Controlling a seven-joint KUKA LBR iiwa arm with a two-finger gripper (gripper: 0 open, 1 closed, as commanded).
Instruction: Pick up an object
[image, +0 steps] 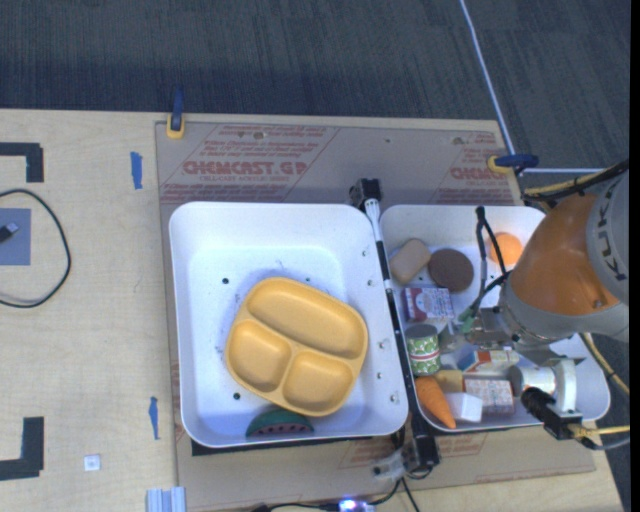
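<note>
Right now arm (565, 270) hangs over right bin (598, 395), lower right of frame; finger state you cannot tell. Nearest you: toy carrot (433, 400), lower left corner of bin; light, stiff, slick, so grip mid-body.

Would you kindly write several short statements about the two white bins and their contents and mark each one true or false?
1. The yellow three-compartment plastic tray lies in the left bin. True.
2. The orange toy carrot lies in the left bin. False: it lies in the right bin, near its front edge.
3. The watermelon slice toy peeks out at the tray's near edge. True.
4. The round brown disc sits on the yellow tray. False: it sits in the right bin, beside a tan piece.
</note>
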